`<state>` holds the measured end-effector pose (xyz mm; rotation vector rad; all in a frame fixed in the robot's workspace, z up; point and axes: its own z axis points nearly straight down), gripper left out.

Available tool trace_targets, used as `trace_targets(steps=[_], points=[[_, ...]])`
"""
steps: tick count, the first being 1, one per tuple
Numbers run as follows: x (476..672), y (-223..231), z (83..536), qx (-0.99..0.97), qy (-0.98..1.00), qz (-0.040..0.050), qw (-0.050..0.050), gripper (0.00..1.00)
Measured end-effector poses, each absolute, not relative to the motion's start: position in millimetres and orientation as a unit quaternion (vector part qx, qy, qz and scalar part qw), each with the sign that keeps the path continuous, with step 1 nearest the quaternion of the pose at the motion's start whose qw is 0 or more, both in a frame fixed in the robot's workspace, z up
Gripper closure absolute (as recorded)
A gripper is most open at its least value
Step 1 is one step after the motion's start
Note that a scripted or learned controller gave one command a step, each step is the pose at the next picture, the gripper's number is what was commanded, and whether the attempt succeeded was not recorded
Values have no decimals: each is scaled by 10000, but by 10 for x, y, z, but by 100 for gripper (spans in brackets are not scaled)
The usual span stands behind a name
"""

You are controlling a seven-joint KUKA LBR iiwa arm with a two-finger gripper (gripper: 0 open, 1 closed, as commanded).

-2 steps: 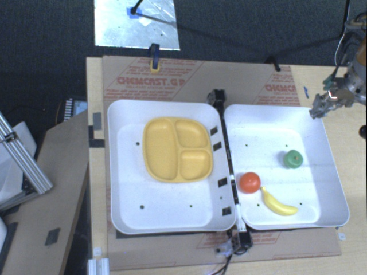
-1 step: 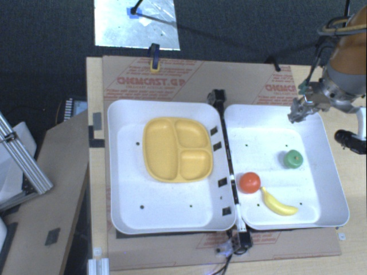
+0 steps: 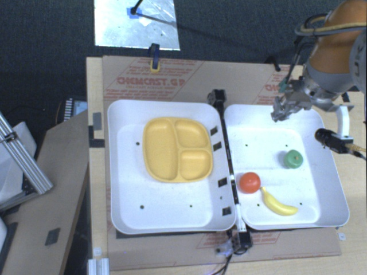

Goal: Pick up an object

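In the right bin [image 3: 321, 211] lie three objects: a green round fruit [image 3: 293, 158] near the right wall, a red-orange tomato [image 3: 249, 182] by the centre divider, and a yellow banana [image 3: 278, 204] in front of the tomato. My gripper [image 3: 281, 112] hangs over the back edge of the right bin, well behind the green fruit and apart from all three objects. Nothing shows between its fingers.
The left bin [image 3: 129, 211] holds a yellow three-compartment plate [image 3: 176, 149]. Black clips run along the divider [image 3: 225, 165] between the bins. A black fixture [image 3: 332, 140] juts over the right bin's right rim. Cardboard [image 3: 172, 79] lies under both bins.
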<state>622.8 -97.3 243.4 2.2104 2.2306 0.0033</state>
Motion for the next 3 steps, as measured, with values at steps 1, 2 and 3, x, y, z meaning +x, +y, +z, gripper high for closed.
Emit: trace_targets(steps=[1,2,3], points=[[6166,-383,2481,7036,7106,11,-1,100],[6052,123,2531,7037,7105,12,2,100],[5910,676,2349,7037,7105,5,-8,100]])
